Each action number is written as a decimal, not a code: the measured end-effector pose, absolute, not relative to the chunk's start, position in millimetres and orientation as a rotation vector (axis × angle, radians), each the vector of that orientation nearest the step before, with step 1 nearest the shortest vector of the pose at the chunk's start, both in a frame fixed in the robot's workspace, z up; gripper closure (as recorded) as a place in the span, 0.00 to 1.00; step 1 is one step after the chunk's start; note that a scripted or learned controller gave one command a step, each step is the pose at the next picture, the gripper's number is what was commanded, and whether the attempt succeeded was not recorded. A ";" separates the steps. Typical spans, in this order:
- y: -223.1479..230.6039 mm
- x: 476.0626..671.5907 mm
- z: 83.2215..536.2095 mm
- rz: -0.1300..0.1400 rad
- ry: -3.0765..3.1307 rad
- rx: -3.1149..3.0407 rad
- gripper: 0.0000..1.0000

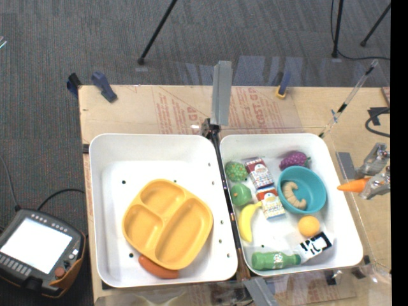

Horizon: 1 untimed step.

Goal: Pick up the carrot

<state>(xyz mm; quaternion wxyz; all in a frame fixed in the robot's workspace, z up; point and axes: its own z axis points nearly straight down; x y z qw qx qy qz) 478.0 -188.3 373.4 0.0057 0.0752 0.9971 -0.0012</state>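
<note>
Green bottle sits low-left of the claw. Carrot looks pinched in that claw, tip pointing left.

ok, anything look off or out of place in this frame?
Yes: the carrot is outside both bins, past the right bin's right rim, at the gripper. Also, a sausage is wedged half under the yellow tray in the left bin. Nothing looks spilled or damaged.

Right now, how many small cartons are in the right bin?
2. One carton lies near the bin's back, beside the green ball; the other carton lies just in front of it, against the teal bowl. Others could be hidden.
</note>
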 end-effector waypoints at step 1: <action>-208.0 476.7 290.4 0.004 3.142 -0.112 1.00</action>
